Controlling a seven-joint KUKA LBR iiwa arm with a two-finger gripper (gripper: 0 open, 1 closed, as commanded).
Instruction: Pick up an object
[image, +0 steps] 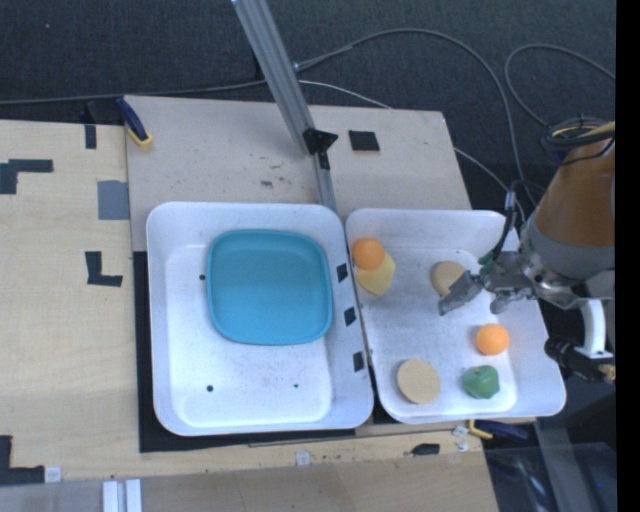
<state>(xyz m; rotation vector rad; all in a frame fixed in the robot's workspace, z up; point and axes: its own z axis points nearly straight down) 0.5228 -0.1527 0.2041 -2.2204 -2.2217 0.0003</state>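
I see the gripper (462, 296) with fingers apart, holding nothing; tan piece (447, 275) just beside its tip. Risk (my judgement): closing off-centre nudges the piece aside, fingers shutting on air.

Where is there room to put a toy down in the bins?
Left bin: bare floor below the blue plate. Right bin: a bare patch in the middle, between the yellow piece with the orange ball and the round tan disc. Its right side is crowded, with the gripper, another orange ball and a green toy.
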